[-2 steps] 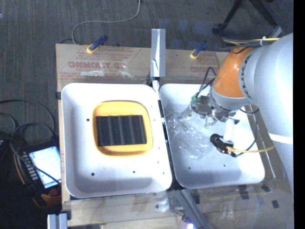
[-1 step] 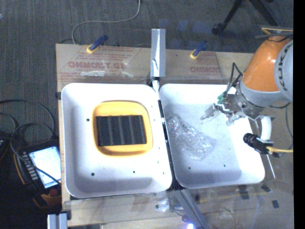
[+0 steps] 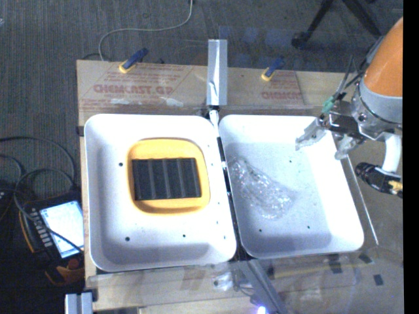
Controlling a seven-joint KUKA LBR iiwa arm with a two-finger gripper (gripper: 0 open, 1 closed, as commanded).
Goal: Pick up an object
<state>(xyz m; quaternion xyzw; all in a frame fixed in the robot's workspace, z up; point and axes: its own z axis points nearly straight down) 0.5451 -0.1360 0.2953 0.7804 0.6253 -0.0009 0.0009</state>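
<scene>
Gripper (image 3: 325,138) is seen over the upper right corner of the right bin (image 3: 340,237), fingers spread apart, nothing between them. 2 candidate objects are visible: a clear crinkled plastic item (image 3: 260,187) lying in the right bin, left of centre, well apart from the gripper, and a yellow-framed block with a black ribbed top (image 3: 167,176) sitting flat in the middle of the left bin (image 3: 105,241).

The plastic item is judged the nearer target. Approach should be made from above, centred on its thickest bunch, fingers kept wide until low. Transparency and soft folds are judged likely to cause slip; closure should be made near the bin floor.
</scene>
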